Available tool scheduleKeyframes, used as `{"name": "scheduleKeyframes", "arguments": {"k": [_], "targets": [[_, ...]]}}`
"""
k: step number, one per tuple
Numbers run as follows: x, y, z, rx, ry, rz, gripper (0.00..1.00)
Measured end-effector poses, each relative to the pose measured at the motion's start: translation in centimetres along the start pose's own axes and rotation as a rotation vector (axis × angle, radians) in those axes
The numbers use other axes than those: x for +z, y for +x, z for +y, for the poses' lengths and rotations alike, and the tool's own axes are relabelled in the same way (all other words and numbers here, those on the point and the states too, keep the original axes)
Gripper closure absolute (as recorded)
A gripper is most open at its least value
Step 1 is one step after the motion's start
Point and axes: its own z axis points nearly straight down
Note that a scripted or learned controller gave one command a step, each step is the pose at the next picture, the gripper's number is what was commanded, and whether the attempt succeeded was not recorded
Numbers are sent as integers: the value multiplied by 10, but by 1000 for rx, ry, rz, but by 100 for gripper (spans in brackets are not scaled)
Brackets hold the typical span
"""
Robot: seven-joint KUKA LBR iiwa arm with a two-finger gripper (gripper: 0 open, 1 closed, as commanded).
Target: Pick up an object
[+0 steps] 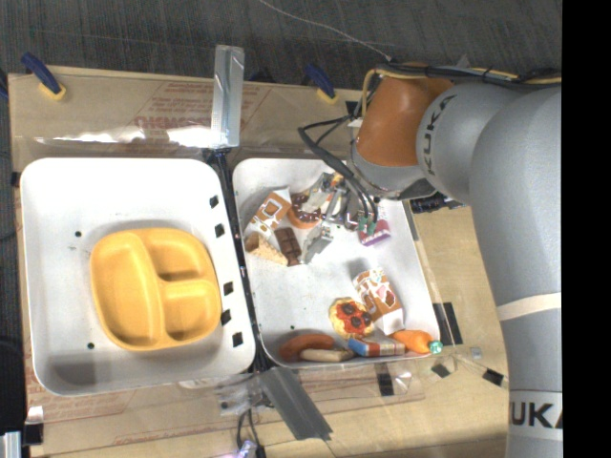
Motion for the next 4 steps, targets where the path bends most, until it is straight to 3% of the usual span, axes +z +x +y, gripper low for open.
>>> {"name": "scheduleKeyframes", "arguments": {"k": [1, 2, 3, 4], "targets": [[-1, 74, 9, 84, -7, -44, 0], [-2, 14, 35, 29, -1, -29, 0], [-3, 37, -24, 65, -6, -46, 0], [-15, 35, -21, 57, -7, -51, 100]]}}
